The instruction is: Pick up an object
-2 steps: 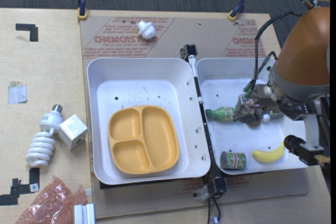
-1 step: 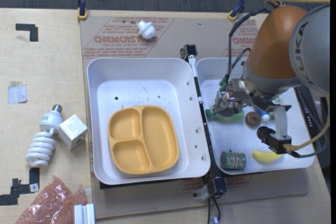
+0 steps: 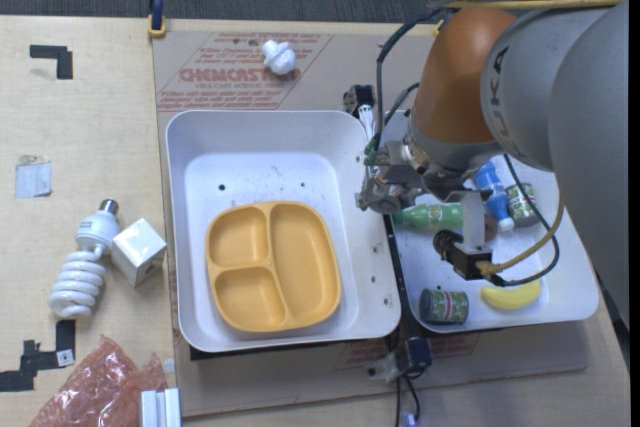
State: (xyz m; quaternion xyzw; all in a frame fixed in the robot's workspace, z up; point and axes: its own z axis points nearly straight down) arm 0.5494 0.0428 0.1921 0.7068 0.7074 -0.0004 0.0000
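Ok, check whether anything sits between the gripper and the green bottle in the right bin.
Nothing visible does. The gripper hangs over the right bin's left edge, with the green bottle lying just beside it. The banana and the small can lie nearer the front, off that line.

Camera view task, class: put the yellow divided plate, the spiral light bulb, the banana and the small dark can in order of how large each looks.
1. yellow divided plate, by far the largest.
2. spiral light bulb.
3. banana.
4. small dark can, close to the banana in apparent size, so the last two places are unsure.
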